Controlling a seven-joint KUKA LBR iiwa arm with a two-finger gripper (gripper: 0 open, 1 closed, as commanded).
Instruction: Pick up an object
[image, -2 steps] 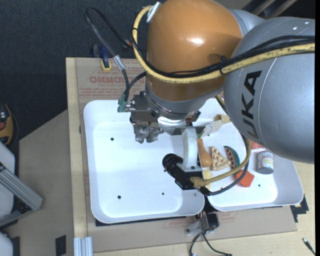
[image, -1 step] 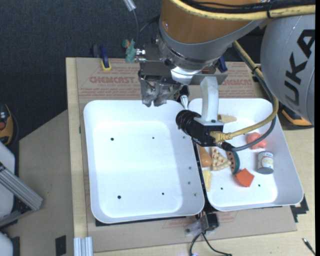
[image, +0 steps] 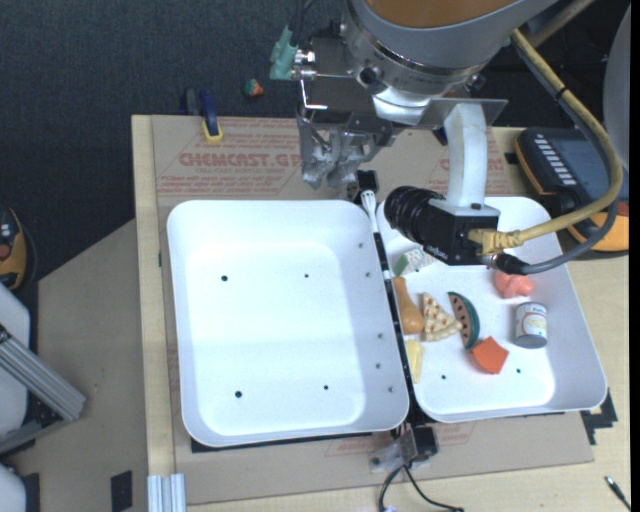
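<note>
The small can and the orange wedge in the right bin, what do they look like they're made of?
The can looks like metal with a paper label: a silvery top rim and printed side. The orange wedge looks like matte plastic or foam, uniform in colour with no shine; which one is unclear.

White bins; pink blob, orange wedge, green-rimmed slice, silver can.

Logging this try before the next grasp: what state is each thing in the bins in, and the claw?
Left bin: holds no objects.
Right bin: holds all the objects.
Can: upright, apart from the rest.
Pink piece: lying loose by the black device.
Orange block: lying on the floor, beside the watermelon slice.
Watermelon slice: lying flat.
Claw: above the bench behind the bins, holding nothing visible.
</note>
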